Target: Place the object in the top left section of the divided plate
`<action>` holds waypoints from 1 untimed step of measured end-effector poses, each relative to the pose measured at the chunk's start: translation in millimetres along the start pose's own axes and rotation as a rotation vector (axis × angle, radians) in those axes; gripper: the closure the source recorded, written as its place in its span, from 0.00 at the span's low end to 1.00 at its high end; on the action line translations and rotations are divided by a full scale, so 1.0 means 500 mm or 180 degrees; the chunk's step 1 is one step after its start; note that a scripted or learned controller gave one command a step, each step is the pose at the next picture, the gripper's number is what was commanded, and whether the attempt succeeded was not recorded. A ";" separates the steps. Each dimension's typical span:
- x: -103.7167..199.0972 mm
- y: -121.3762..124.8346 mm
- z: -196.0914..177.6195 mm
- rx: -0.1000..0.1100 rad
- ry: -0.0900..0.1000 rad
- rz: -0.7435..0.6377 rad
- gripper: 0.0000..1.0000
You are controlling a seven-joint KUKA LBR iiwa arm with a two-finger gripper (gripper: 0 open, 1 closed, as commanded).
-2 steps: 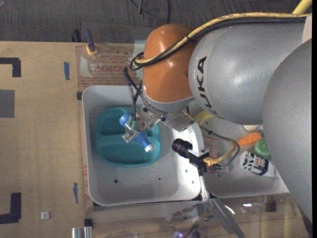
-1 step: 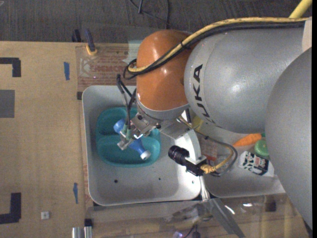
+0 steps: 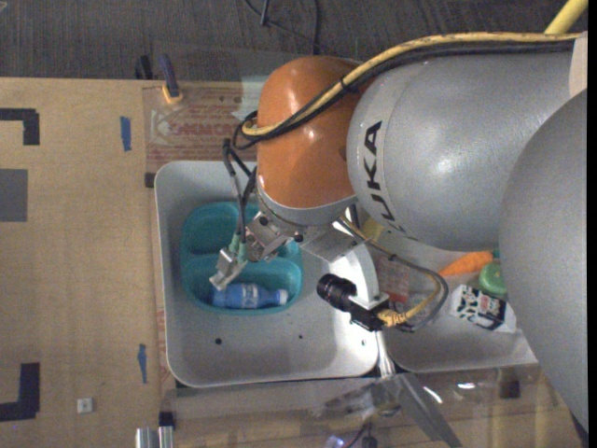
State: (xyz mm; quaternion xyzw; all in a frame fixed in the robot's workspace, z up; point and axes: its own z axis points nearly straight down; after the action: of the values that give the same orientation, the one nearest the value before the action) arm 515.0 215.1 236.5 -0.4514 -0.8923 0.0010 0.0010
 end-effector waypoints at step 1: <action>0.014 -0.052 0.244 -0.0039 -0.0015 -0.0431 0.00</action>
State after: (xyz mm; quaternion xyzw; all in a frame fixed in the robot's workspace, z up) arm 489.9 205.2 114.6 -0.3900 -0.9208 -0.0034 -0.0038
